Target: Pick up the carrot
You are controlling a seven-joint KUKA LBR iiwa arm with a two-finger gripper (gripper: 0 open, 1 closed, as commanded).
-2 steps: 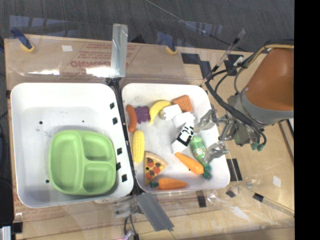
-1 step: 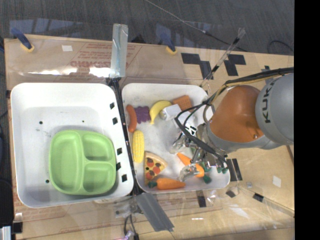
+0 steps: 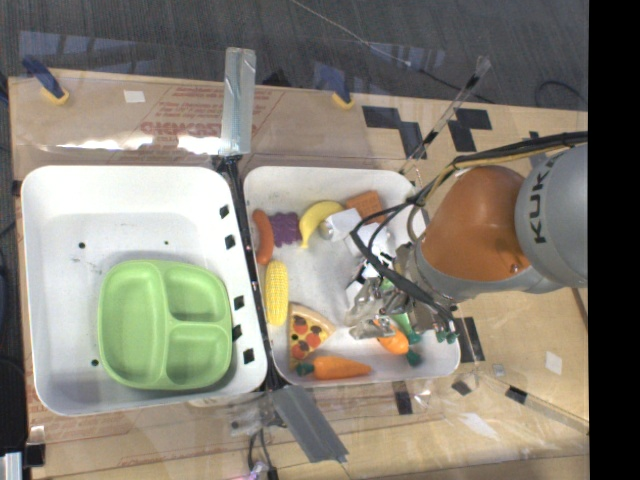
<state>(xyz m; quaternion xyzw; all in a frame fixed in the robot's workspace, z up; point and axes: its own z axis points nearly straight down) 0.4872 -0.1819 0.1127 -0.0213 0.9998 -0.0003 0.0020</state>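
An orange carrot (image 3: 337,369) lies flat along the front wall of the right bin (image 3: 330,183), with its green end pointing left. A second, smaller orange piece with green leaves (image 3: 396,344) sits in the bin's front right corner. My gripper (image 3: 373,310) hangs low over the right part of this bin. It is just above and left of the small orange piece, and up and to the right of the long carrot. The wrist and cables hide the bin floor beneath them.
The right bin also holds a sausage (image 3: 262,236), purple grapes (image 3: 286,230), a banana (image 3: 320,218), an orange block (image 3: 363,203), a corn cob (image 3: 277,293) and a pizza slice (image 3: 308,333). A green divided plate (image 3: 165,323) lies in the left bin (image 3: 60,208).
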